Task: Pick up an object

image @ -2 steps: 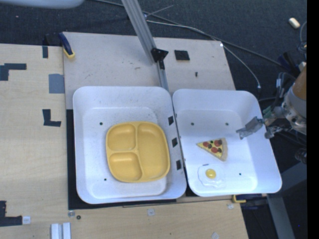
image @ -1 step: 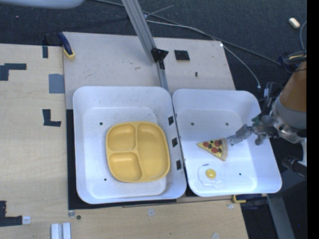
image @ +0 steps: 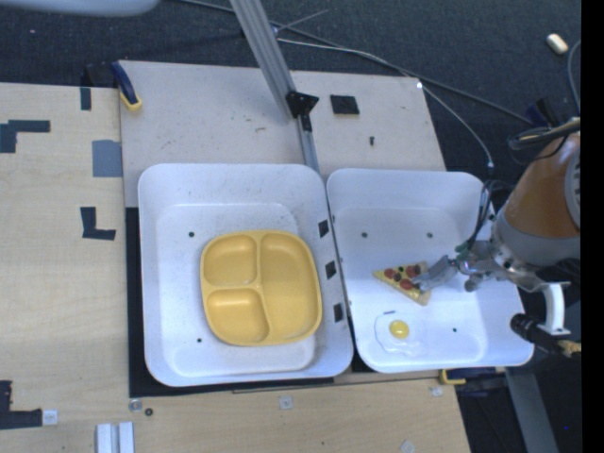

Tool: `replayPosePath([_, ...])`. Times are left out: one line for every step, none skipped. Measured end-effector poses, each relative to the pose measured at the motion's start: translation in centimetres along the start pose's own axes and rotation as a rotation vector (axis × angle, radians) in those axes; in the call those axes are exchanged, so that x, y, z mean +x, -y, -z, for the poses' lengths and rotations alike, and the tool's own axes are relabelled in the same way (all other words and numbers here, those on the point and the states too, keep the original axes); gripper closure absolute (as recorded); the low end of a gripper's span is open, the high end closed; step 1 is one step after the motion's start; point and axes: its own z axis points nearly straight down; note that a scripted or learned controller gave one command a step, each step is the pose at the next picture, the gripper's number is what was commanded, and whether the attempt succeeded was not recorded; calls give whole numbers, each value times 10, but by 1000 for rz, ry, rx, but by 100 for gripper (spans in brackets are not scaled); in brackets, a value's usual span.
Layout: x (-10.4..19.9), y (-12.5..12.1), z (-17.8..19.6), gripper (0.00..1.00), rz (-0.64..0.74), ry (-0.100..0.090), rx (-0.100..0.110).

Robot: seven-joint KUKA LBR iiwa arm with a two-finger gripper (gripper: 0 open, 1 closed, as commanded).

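Camera view has the arm (image: 543, 206) coming in from the right edge of the frame, its orange band over the right bin's (image: 396, 192) right wall and the wrist bent down and leftward into that bin. I see the end effector (image: 436, 274) low in the bin's middle, right at the toy pizza slice (image: 403, 282); I cannot tell how wide it is set, nor whether it grips the slice.

The slice lies near the centre of the right bin, well apart from all four walls, with bare floor above it and to its left. Its long axis runs from upper left to lower right, the crust end toward the end effector. Just below it, near the bin's lower wall, lies a toy fried egg (image: 397, 331), apart from the slice.

In the left bin (image: 170, 196) a yellow three-compartment plate (image: 261, 287) sits centred, close to the lower wall. Both bins rest side by side on the table (image: 217, 111).
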Motion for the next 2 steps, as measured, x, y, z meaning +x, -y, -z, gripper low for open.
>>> replayPosePath([-1, -1, -23, 0, -1, 6, -11])
replayPosePath([-1, -3, -11, 100, 0, 7, -16])
